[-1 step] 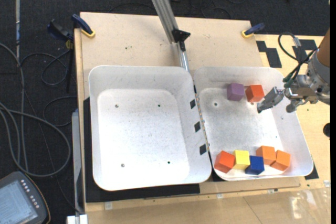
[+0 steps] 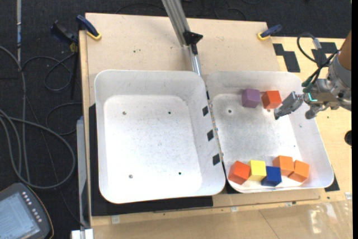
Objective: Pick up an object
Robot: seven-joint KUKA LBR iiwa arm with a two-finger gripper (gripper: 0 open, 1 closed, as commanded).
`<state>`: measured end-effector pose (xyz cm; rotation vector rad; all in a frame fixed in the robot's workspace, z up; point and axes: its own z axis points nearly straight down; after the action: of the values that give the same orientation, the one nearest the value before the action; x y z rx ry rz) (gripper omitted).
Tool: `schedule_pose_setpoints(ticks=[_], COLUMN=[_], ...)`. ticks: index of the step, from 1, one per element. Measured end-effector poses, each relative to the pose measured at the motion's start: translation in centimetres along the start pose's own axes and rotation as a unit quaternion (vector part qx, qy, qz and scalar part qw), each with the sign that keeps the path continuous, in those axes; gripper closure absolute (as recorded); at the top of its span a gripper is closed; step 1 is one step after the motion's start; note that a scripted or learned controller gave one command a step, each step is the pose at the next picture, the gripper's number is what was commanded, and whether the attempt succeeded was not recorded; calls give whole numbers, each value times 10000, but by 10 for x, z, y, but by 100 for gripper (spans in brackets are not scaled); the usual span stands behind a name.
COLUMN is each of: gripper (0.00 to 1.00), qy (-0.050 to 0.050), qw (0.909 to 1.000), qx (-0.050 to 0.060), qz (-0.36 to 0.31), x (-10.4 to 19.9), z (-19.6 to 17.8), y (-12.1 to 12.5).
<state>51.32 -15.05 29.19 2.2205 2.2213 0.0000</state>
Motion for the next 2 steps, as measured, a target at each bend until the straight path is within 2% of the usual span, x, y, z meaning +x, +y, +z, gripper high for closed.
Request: schedule_pose_setpoints(ticks=[1, 2], gripper=[0, 0], qy=[6, 10], qw=[10000, 10000], qx=[27, 37], qz=[3, 12], x=[1, -1], z=[51, 114], y=[10, 5])
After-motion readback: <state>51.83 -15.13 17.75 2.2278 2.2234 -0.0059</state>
